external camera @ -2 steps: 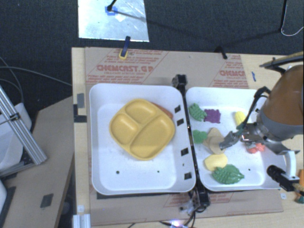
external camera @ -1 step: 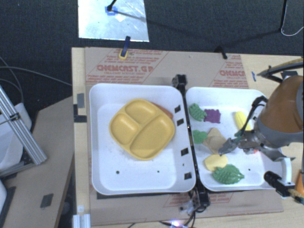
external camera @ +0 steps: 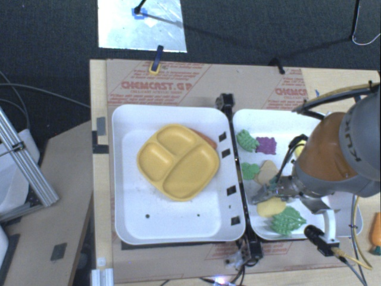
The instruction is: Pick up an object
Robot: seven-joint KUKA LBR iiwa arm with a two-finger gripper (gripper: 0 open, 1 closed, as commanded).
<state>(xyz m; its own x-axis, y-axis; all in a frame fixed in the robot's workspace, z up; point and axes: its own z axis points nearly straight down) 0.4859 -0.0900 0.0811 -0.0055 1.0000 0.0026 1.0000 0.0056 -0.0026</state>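
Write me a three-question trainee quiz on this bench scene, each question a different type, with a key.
1. True or false: the yellow divided plate lies in the right bin.
2. Multiple choice: which item sits nearest the gripper? A. purple grapes B. yellow potato-like piece C. yellow divided plate
3. Fill in: the leafy green piece lies near the right bin's ____ edge (near or far from the camera).

Key: 1. False, it lies in the left bin. 2. B. 3. Near.
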